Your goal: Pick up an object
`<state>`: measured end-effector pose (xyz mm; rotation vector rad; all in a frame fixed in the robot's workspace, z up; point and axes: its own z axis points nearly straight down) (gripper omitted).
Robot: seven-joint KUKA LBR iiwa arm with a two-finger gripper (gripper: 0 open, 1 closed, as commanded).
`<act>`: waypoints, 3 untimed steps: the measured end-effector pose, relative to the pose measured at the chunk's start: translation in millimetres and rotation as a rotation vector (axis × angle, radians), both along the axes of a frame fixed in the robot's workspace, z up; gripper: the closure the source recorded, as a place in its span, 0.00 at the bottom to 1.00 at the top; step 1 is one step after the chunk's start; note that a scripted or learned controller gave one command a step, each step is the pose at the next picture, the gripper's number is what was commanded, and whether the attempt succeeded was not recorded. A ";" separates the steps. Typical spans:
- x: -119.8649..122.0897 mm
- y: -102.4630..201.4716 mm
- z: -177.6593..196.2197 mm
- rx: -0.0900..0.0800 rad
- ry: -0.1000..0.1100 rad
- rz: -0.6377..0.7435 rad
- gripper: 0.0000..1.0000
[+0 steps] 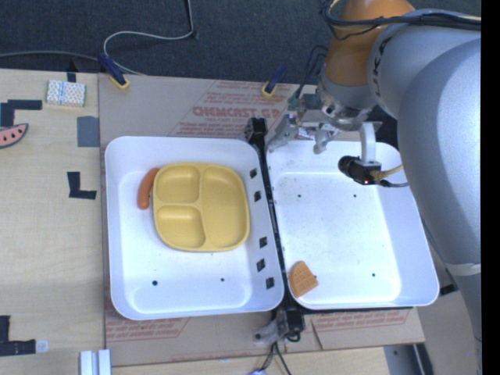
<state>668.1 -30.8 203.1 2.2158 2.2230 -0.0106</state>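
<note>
A small orange-brown piece (302, 278), like a bit of toast, lies in the near left corner of the right bin (406, 280). A yellow divided plate (201, 206) sits in the left bin (133, 280), with an orange sausage-shaped piece (144, 188) against the plate's left edge. My gripper (303, 137) hangs low over the far left corner of the right bin, close to the wall between the bins. It is far from the toast piece, and nothing shows in its grasp.
A black divider with clips (264, 209) runs between the two bins. A small black part with cables (358, 167) hangs below the wrist over the right bin. Blue and yellow clamps (114, 70) and a cable lie behind the bins.
</note>
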 end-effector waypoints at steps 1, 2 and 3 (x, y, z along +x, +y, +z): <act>-0.3 6.9 -19.3 0.005 -0.001 -0.003 0.00; -0.1 7.3 -9.6 0.003 -0.001 -0.002 1.00; -0.2 7.1 -9.6 0.002 -0.001 -0.002 0.00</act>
